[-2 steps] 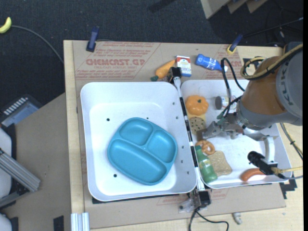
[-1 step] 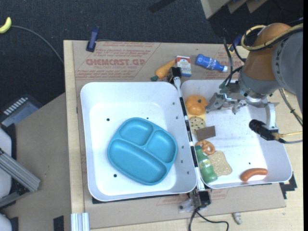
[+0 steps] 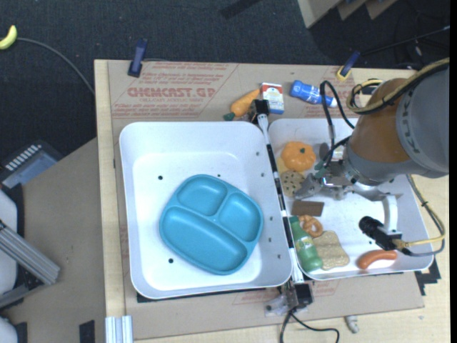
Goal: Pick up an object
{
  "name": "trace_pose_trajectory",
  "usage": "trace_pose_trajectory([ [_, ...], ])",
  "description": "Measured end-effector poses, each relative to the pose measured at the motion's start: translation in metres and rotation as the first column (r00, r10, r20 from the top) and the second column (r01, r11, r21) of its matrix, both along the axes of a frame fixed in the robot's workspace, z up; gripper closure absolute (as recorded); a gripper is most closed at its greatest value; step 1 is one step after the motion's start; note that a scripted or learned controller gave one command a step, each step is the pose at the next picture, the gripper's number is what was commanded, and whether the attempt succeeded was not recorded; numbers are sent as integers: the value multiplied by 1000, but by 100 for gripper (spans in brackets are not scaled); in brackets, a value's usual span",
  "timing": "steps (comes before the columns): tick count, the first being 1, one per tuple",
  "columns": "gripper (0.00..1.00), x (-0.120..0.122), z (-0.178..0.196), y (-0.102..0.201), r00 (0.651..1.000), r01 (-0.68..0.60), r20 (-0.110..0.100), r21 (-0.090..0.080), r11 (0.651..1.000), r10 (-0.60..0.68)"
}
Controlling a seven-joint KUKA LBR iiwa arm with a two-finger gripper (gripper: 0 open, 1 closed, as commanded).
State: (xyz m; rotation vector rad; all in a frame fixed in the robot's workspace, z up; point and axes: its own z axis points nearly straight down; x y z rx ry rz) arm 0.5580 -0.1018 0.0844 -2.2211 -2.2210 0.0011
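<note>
Bins of shallow white plastic are set side by side on a cardboard sheet (image 3: pixel 171 84). One blue divided plate (image 3: pixel 211 224), with three compartments, is held in the left bin (image 3: pixel 128 141), lying at a slant near its middle. The right bin (image 3: pixel 296 126) is crowded along its left wall with toy food: an orange pumpkin (image 3: pixel 298 156) at the top, then a chocolate-chip cookie (image 3: pixel 289 183), a brown slab (image 3: pixel 308 208), a pretzel (image 3: pixel 311 225), a green bottle (image 3: pixel 305 249) and a tan cracker (image 3: pixel 330 250), with a sausage (image 3: pixel 376 259) by the lower right corner. The gripper (image 3: pixel 319 184) is seen low over this bin, just beside the cookie and above the brown slab (whether it is released or clenched cannot be told, and nothing is seen held in it). "CHEMCAST G.P" is printed in red on the cardboard above the left bin; the smaller lines around it cannot be read. Beyond the bins' top edges lie a carrot (image 3: pixel 245 103), a small red-and-white carton (image 3: pixel 272 97) and a blue can (image 3: pixel 307 91), whose labels are too small to read.
</note>
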Motion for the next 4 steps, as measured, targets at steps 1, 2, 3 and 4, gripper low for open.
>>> trace_pose_trajectory([
  [1, 0, -41, 0, 4, 1000, 1, 0, 0, 1000, -1],
  [2, 100, -41, 10, 4, 1000, 1, 2, 0, 1000, -1],
  [3, 0, -41, 10, 4, 1000, 1, 1, 0, 1000, -1],
  [4, 0, -80, 0, 8, 1000, 0, -2, 1, 1000, 0],
])
